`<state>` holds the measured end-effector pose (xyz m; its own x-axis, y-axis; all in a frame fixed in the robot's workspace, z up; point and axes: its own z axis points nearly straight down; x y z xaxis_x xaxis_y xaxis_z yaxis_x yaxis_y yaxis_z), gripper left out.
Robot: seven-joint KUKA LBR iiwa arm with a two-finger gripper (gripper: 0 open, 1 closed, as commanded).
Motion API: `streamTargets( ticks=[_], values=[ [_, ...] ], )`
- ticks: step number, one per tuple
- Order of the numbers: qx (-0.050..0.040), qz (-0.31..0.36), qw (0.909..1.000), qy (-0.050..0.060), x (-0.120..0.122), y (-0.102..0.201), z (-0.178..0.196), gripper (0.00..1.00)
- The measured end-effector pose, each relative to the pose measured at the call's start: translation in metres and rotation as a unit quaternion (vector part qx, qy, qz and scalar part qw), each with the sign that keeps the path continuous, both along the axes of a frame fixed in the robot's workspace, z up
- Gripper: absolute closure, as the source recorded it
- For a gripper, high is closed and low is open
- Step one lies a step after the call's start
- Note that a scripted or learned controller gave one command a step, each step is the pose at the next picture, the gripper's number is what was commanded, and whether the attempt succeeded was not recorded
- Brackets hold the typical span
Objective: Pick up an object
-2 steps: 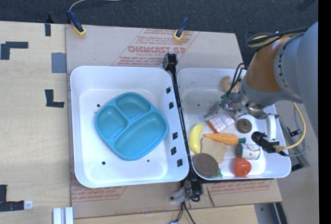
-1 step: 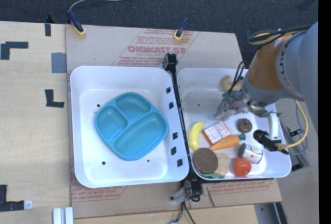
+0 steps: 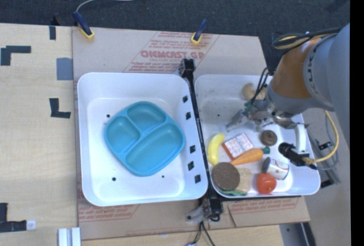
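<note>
Two white bins sit side by side: the left bin (image 3: 91,142) holds a blue divided plate (image 3: 145,137), while the right bin (image 3: 310,185) carries a banana (image 3: 215,147), a brown round cookie (image 3: 226,176), a small red-and-white packet (image 3: 238,145), a carrot (image 3: 248,156) and a tomato (image 3: 265,183) crowded along its near side. The gripper (image 3: 243,117) hangs low over the bin's bare far part, its fingers spread with nothing between them, so I judge the pick not yet made: choosing, closing and lifting remain.
</note>
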<state>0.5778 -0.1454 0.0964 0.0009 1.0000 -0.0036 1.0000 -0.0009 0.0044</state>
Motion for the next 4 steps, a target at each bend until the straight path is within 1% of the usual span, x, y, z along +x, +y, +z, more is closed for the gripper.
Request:
streamTargets(
  ticks=[1,2,3,4],
  values=[
    [0.0009,0.001,1.0000,0.002,0.088,-0.069,0.004,0.00],
    [0.0009,0.000,1.0000,0.001,0.015,-0.040,-0.010,0.00],
    [-0.0002,0.000,1.0000,-0.001,-0.039,-0.057,-0.009,0.00],
    [-0.0009,0.000,1.0000,-0.002,-0.039,-0.058,0.000,1.00]
  ],
)
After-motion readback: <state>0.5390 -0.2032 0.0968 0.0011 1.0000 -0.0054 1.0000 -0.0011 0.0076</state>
